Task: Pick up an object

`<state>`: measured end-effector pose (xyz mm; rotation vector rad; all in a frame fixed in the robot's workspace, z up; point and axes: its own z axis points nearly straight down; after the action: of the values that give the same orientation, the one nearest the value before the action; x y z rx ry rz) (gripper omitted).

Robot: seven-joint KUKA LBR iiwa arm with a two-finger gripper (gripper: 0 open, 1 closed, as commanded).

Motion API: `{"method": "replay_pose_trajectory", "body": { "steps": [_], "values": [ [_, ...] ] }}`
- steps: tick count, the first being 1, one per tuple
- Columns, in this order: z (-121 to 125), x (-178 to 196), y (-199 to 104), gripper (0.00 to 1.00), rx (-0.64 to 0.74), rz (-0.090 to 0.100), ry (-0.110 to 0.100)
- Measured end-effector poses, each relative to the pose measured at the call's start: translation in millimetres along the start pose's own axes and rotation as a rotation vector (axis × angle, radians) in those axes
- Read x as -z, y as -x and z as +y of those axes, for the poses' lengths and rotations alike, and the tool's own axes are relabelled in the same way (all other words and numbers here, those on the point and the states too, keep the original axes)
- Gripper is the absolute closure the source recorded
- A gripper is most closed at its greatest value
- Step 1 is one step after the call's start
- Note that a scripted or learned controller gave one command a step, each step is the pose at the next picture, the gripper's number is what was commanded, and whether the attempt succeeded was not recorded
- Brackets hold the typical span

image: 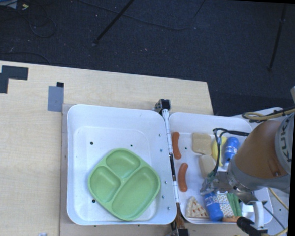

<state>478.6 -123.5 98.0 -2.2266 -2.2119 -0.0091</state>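
Pincer low in right white bin, under grey arm with orange band. Cannot tell if pincer wide or narrow, or holding anything.

Blue bottle just at 6 o'clock of pincer. Flat triangle cracker at 7 o'clock. Lower orange hot dog at 9 o'clock, upper orange hot dog at 10 o'clock. Tan bread slice at 11 o'clock. Blue and yellow toy at 12 o'clock.

Left white bin holds green plastic plate with three parts. Both bins on pale wooden counter.
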Motion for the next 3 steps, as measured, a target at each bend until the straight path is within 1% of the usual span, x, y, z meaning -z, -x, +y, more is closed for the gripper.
{"method": "replay_pose_trajectory", "body": {
  "steps": [1, 2, 3],
  "values": [
    [67.4, 87.4, -45.6, 1.0, 0.007, -0.006, -0.007],
    [110.2, 125.6, -1.5, 1.0, 0.006, -0.006, -0.005],
    [110.1, 124.8, -2.0, 0.0, 0.007, -0.006, -0.007]
  ]
}}
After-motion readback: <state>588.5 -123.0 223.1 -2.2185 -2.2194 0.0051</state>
